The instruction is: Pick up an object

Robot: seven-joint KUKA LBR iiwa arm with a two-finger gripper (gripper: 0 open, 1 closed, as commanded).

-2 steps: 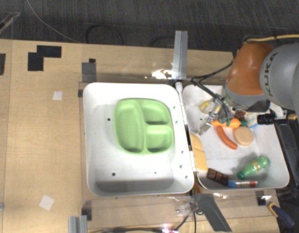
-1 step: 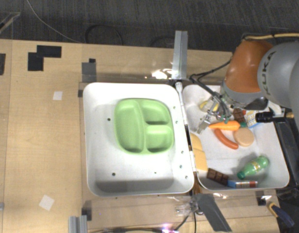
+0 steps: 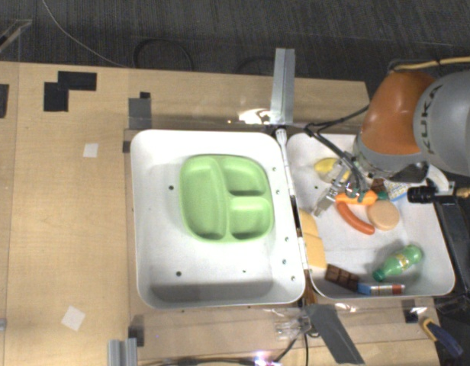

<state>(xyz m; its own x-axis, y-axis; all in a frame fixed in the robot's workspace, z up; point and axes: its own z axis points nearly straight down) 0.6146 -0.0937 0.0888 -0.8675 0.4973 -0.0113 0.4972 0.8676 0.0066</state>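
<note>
Arm bent over rt bin (image 3: 441,277), claw (image 3: 336,191) low.

Green divided tray (image 3: 223,197) in left bin (image 3: 155,280); pincer (image 3: 336,191) low over cluttered right bin (image 3: 441,280).

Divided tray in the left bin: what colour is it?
Light green, plain and unpatterned. The divided tray shows best in the camera view, lying inside the left bin.
</note>
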